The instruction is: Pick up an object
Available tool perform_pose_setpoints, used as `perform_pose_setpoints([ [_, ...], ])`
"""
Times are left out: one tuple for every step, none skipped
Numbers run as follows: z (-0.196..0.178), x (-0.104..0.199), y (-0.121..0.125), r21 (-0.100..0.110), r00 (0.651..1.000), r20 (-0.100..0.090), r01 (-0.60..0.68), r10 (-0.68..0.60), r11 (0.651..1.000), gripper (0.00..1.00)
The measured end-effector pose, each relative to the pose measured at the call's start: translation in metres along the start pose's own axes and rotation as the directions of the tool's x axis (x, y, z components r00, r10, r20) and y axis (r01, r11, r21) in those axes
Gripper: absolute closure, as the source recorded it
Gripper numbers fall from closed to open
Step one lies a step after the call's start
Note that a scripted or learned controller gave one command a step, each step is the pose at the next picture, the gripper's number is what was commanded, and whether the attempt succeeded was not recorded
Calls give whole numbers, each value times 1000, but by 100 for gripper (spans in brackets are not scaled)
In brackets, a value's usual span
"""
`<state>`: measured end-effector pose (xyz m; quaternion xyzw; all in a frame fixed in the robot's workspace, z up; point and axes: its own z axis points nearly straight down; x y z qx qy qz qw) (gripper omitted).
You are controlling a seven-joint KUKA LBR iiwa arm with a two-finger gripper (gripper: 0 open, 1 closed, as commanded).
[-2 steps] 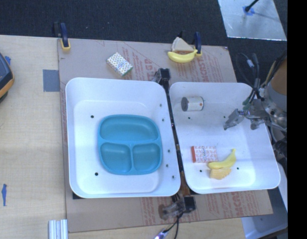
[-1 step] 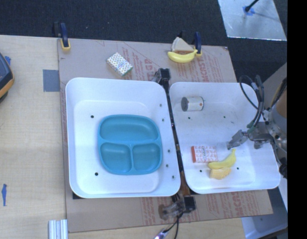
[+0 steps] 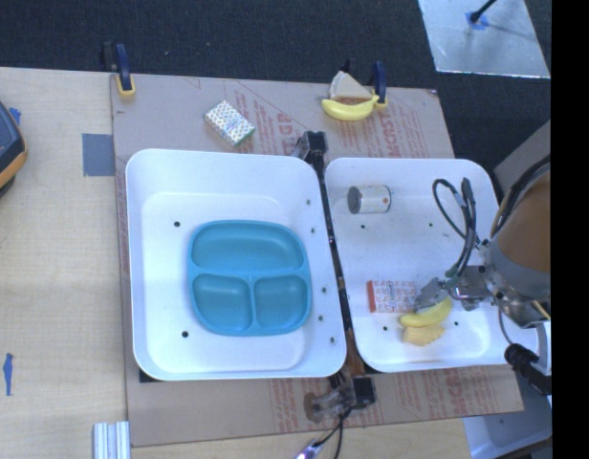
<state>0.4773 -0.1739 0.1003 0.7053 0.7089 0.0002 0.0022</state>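
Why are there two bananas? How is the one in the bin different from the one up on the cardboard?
The banana in the right bin lies right beside the gripper; the banana on the cardboard lies outside both bins, away from the arm. The bin banana points slantwise; the cardboard one curves like a smile. Both are yellow and look similar in size.

Arm (image 3: 524, 232) cut off by the right edge, gripper (image 3: 438, 296) fingers too small to read, yellow device (image 3: 2, 151) cropped at the left edge.

Floor (image 3: 228, 17): dark carpet beyond the bench.
Bench (image 3: 51, 285): pale wood.
Board (image 3: 275, 113): brown cardboard, clamped down.
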Motion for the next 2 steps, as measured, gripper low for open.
perform_pose_setpoints([
  [-10,0,0,4,1000,-4,3,-3,1000,100],
  [-83,51,108,4,1000,-4,0,0,1000,100],
])
